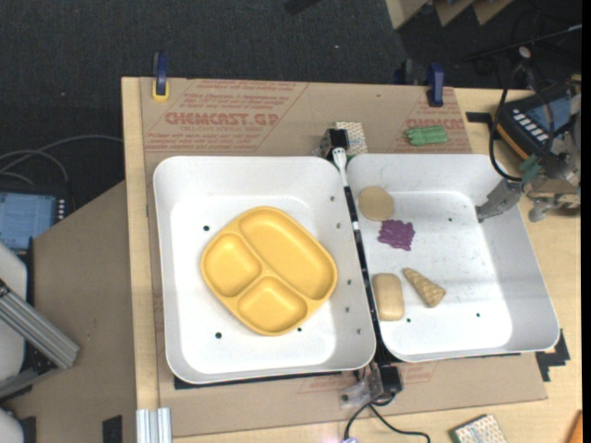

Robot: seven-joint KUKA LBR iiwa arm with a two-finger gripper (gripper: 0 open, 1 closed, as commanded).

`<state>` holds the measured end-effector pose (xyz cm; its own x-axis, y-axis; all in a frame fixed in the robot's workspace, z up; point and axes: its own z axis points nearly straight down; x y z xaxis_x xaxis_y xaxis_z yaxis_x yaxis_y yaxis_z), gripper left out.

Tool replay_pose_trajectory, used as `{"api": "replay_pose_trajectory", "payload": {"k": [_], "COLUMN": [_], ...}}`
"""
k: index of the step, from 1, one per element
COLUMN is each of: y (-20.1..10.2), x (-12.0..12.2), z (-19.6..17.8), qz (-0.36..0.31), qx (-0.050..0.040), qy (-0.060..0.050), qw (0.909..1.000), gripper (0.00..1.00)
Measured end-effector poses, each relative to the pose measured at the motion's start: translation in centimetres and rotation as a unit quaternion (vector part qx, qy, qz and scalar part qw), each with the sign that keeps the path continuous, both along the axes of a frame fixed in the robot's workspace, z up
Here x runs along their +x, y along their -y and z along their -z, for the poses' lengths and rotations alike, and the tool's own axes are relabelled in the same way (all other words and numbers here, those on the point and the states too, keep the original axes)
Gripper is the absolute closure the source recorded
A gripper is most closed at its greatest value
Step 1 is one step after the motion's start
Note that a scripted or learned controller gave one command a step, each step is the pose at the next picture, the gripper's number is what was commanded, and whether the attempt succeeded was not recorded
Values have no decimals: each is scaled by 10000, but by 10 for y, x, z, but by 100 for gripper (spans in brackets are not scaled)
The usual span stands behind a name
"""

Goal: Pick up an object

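The right bin [517,275] holds several small food toys. A round tan cookie [376,201] lies at its back left, and a purple grape bunch [397,234] sits just in front of it. Near the front left are a tan bread roll [388,296] and a tan cone [425,287]. My gripper [491,204] hangs over the right bin's back right wall, well away from all of them, and nothing shows in it.
The left bin [175,201] carries a yellow divided plate [268,269]. A green object [427,137] lies on the cardboard behind the right bin. Blue clamps [161,70] [435,83] grip the board's back edge. Cables and a device [531,127] crowd the right side.
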<state>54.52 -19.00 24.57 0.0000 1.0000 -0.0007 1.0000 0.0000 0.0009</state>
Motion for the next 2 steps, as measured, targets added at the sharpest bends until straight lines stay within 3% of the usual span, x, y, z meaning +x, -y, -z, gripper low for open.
{"api": "replay_pose_trajectory", "payload": {"k": [1,2], "y": [-44,-40], "x": [-48,-43], "z": [155,136], "qz": [-6,8], "qx": [43,-7], "qy": [-89,15], "qw": [10000,10000], "gripper": [0,100]}}
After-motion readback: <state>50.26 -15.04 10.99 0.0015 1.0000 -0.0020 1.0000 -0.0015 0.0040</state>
